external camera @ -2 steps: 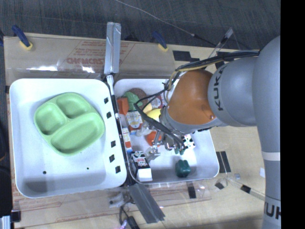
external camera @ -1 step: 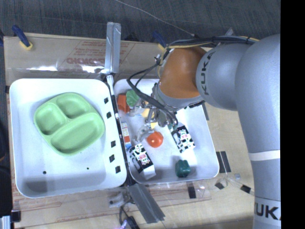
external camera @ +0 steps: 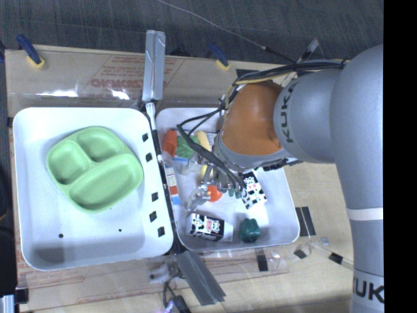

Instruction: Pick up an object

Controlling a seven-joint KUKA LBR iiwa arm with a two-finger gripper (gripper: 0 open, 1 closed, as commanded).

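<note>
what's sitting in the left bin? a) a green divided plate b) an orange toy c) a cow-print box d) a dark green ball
a: the green divided plate lies alone in the left bin, while the cow-print box is over in the right bin.

A robotics lab test bench is indicated. Two white bins (external camera: pixel 26 175) are fixed side by side on a wooden board (external camera: pixel 98 70), to which blue clamps (external camera: pixel 30 51) are attached. Above the right bin, a grey industrial arm (external camera: pixel 339 122) trailing black cables (external camera: pixel 293 67) is seen.
</note>
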